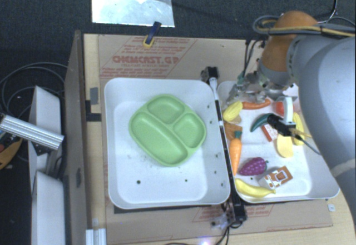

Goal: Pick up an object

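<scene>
The right bin [320, 183] holds several toy foods. Among them are a yellow piece [232, 110], a red chili [257, 105], a dark green pepper [260, 122], a carrot [236, 150], purple grapes [252, 166], a banana [253, 189] and a small orange-and-white box [276, 176]. My gripper [246, 91] hangs over the far left corner of this bin, just above the chili and the yellow piece. Its tip is hard to make out against the clutter. Nothing is seen lifted off the bin floor.
The left bin [128, 183] carries a green divided plate [167, 128]. A black-and-white divider [218, 121] runs between the two bins. The grey arm [328, 88] covers the right bin's far right side. Cables and a metal bracket [30, 131] lie left of the bench.
</scene>
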`<move>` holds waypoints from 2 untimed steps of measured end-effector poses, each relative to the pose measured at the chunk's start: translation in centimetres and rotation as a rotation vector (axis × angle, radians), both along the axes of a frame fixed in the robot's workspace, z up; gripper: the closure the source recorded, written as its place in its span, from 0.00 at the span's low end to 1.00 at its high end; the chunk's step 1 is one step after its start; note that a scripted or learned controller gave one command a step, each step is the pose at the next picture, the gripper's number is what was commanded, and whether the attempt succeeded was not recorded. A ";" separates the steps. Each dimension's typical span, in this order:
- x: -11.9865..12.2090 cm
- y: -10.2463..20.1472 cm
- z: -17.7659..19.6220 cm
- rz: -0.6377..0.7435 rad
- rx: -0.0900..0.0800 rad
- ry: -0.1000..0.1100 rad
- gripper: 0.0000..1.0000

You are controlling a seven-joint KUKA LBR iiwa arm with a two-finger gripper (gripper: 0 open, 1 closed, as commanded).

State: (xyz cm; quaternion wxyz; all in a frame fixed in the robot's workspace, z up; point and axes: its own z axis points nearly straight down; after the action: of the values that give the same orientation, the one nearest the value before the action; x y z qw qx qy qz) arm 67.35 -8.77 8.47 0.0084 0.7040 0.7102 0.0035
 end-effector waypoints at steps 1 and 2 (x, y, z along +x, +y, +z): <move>-0.5 -6.6 0.1 -0.011 0.004 0.012 0.00; -0.3 -6.2 1.3 -0.003 0.003 0.008 1.00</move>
State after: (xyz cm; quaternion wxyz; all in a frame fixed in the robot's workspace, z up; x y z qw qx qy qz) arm 67.02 -15.01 9.73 0.0043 0.7050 0.7092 0.0017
